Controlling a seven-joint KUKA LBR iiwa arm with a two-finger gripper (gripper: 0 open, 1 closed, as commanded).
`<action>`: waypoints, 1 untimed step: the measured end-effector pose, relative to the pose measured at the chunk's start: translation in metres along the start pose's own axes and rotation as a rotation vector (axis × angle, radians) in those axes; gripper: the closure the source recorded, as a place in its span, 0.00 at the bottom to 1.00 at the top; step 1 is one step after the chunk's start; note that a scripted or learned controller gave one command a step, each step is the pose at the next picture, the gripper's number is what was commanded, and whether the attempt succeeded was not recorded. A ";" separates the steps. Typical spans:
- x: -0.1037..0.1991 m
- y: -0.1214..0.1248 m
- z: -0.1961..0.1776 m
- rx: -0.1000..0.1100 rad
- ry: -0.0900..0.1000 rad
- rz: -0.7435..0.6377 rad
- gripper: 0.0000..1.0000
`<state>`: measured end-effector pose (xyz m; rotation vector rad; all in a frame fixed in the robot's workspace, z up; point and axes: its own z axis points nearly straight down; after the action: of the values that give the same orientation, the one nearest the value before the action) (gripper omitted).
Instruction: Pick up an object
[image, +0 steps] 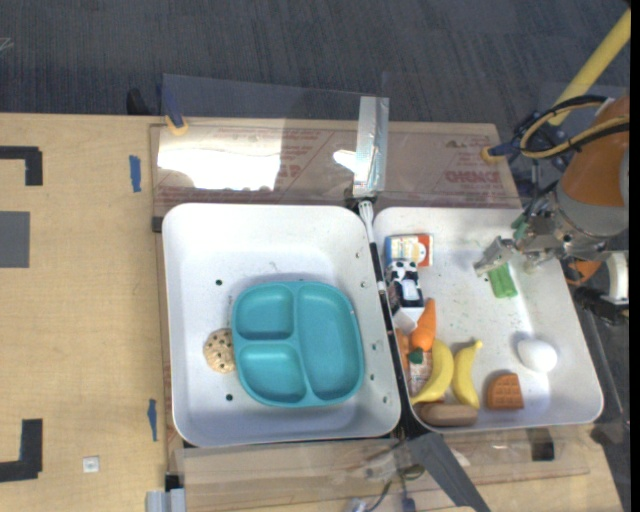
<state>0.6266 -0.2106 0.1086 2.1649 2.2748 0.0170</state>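
Hovering over the right bin (560, 300), I am reaching in from the right with my claw (497, 258) above its far part. A green piece (502, 281) is sitting right at my fingertips, but I cannot tell whether my claw is open or closed, nor whether I am gripping that piece. Nearer the front of this bin, a white egg-shaped thing (536, 354) is lying toward the right wall, and an orange waffle-like piece (503, 391) is lying just in front of it. Two bananas (452, 372) are resting beside the waffle, toward the bin's left wall. A carrot (424, 326) is leaning just behind them, and a small carton (407, 268) is lying behind the carrot. Across the divider, the left bin (190, 300) is holding a teal divided plate (297, 342) with a cookie (219, 350) touching its left edge.
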 end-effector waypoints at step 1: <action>0.001 0.002 0.019 0.000 0.007 -0.004 0.00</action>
<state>0.6285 -0.2099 0.0892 2.1639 2.2833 0.0245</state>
